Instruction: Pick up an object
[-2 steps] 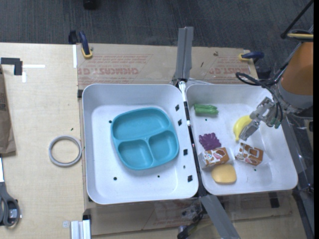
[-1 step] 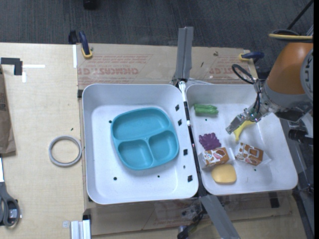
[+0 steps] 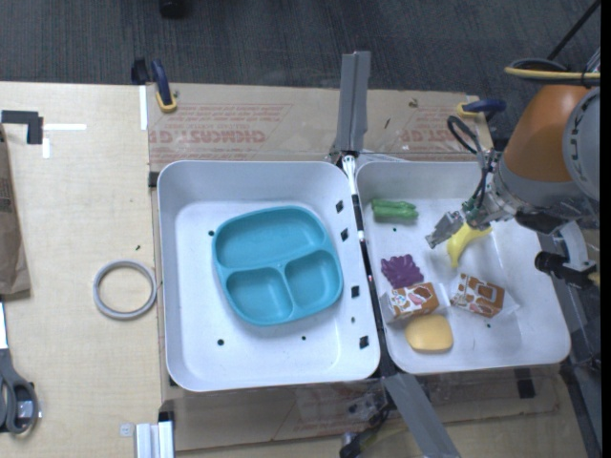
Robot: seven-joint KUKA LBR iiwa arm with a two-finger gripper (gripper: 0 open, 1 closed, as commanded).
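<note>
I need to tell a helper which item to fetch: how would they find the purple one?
Look in the right-hand white bin, on its left side near the divider. Below the green item and just above a red-and-white packet lies the purple grape bunch. It is the bin's one purple, bumpy thing.

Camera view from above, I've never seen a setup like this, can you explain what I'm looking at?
This is one camera fixed above a workbench, looking down at a slant. The grey and orange shape at the right is a robot arm; its gripper hangs over the right white bin, right beside a banana. Whether it grips anything is unclear. That bin also holds a green vegetable, purple grapes, two snack packets and a yellow piece. The left bin holds a blue divided plate. A tape ring lies on the bench.
</note>
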